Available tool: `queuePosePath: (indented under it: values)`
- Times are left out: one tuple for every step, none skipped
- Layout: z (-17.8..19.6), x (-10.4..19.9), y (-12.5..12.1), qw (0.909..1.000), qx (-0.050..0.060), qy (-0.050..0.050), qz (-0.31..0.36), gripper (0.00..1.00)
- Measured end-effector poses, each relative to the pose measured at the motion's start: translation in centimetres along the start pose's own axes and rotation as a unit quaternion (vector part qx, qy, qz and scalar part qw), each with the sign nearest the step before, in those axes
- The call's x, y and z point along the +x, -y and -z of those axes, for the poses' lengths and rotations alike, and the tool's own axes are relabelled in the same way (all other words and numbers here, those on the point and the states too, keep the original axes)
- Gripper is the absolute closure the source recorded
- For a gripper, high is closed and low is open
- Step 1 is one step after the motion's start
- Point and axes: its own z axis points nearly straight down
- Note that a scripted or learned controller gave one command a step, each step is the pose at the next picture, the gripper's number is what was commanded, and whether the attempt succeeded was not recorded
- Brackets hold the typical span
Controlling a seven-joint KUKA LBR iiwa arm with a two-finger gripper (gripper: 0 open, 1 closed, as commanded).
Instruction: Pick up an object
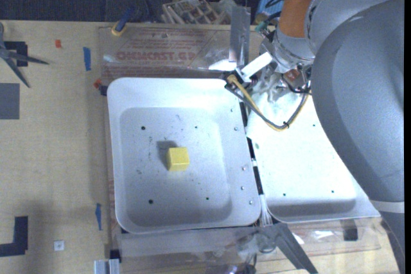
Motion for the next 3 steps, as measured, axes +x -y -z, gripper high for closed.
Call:
queuePosePath:
  values:
    - [0.0, -0.7, 3.9, 0.9805, 0.001, -0.001, -0.196, 1.00]
    - [-0.1, -4.7, 10.2, 0.9776, 0.001, 0.000, -0.211, 1.00]
    - [0.8, -4.8, 10.0, 0.9770, 0.001, 0.000, -0.213, 1.00]
